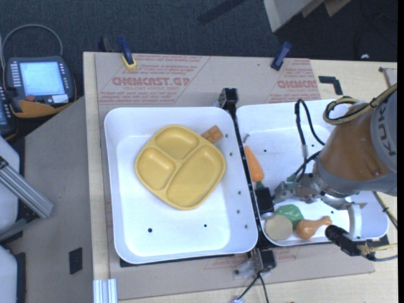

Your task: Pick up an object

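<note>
Altogether: one yellow tray (pixel 181 166), one carrot (pixel 253 163), two white bins (pixel 120 169).

Two white bins: left bin (pixel 120 169), right bin (pixel 278 122). Left bin: one yellow divided plate (pixel 181 166) at centre, one small brown block (pixel 213 134) at the plate's 1 o'clock. Right bin: one orange carrot (pixel 254 163), one green item (pixel 290 211), one beige round item (pixel 278 228), one drumstick-shaped piece (pixel 310 226).

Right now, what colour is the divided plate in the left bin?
Yellow; the divided plate shows plainly in the camera view.
</note>
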`<state>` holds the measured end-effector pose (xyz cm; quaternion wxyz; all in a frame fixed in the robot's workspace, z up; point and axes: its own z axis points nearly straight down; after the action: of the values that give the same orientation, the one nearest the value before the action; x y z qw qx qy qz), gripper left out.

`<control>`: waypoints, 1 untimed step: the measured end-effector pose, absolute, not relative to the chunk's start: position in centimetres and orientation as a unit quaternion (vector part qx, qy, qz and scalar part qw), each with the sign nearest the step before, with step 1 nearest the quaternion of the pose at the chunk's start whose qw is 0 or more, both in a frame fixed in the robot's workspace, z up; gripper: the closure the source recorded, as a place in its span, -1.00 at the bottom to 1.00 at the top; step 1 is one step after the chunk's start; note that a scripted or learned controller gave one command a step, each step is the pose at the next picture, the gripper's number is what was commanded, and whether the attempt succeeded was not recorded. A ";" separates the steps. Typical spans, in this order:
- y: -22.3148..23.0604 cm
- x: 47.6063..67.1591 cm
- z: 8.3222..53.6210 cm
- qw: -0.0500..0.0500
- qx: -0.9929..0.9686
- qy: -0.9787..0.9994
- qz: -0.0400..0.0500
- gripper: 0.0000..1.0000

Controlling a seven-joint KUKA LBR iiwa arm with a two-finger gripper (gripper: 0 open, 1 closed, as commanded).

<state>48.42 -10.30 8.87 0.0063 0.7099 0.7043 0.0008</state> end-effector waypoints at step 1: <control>-10.1 48.6 10.1 0.009 0.709 0.705 0.004 1.00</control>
<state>48.64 -10.09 10.13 0.0087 0.7087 0.7054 0.0039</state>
